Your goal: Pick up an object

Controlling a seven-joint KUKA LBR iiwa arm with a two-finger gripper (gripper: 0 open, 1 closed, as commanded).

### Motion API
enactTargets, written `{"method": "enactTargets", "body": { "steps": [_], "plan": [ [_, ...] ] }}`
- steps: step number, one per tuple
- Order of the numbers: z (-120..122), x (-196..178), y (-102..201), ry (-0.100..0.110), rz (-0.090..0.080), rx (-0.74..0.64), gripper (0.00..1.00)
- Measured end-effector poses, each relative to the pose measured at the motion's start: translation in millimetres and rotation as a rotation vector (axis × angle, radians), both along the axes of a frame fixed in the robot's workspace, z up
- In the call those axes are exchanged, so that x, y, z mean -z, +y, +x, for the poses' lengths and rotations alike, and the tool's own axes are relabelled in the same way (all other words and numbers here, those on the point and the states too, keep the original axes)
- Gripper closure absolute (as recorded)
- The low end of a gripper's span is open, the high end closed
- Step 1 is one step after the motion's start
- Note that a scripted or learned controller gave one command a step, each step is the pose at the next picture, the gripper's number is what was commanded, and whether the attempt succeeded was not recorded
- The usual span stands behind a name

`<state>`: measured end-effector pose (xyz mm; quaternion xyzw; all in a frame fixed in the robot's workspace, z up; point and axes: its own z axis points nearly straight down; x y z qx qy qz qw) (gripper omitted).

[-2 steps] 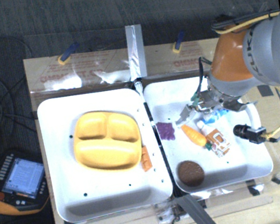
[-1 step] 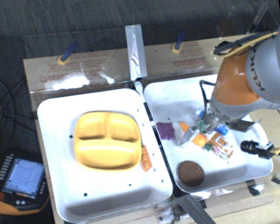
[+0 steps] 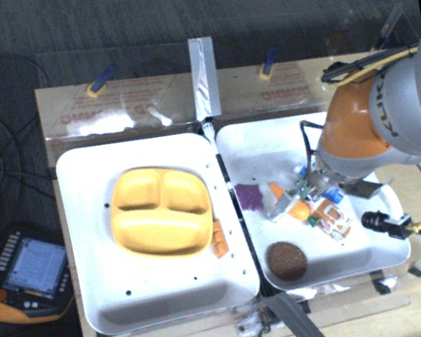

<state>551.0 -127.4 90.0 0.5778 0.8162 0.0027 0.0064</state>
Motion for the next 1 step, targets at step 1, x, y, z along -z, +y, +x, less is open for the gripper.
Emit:
{"method": "enactTargets", "body": {
  "steps": [1],
  "plan": [
    [1.4,-9.8,1.5,-0.003,0.003,-0.001,1.00]
  ]
}}
